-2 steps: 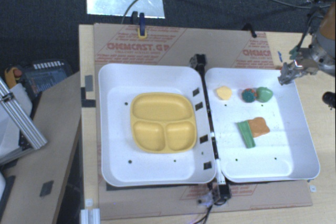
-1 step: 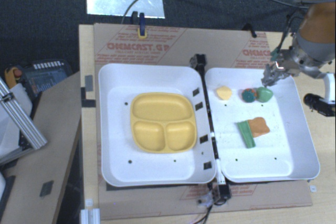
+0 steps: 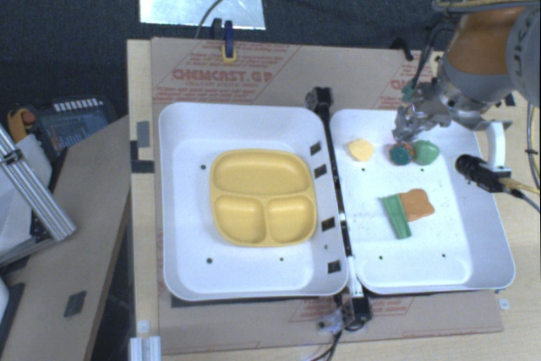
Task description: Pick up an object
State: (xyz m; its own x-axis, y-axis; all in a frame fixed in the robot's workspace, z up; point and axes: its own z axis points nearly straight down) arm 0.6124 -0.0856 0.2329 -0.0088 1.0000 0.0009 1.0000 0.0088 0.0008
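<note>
risk, as judged: the gripper (image 3: 410, 131) hung low over the far end of the right bin (image 3: 482, 266), right above a tight cluster, a small dark round piece (image 3: 400, 154) touching a green rounded piece (image 3: 425, 151). a descent onto that pair could have caught the seam between them and pushed both apart, or pinched one off-centre so it squirted toward the bin wall. the round shapes looked likely to roll under a sideways nudge. the far rim sat close behind the tool, so a drift that way might have clipped it.

other candidates in the same bin: a pale yellow lump (image 3: 361, 150) just left of the cluster, standing alone and probably the easier target; a green bar (image 3: 395, 216) lying against an orange slab (image 3: 417, 204) nearer the middle, touching, so a grasp there risked dragging both.

gripper: its tip was a blurred grey tangle against the white floor. how far apart the fingers stood could not be told, nor whether anything sat between them. it appeared just above the dark round piece; contact could not be confirmed.

left bin (image 3: 182, 266) carried a yellow divided tray (image 3: 258, 197), well apart from the arm.
</note>
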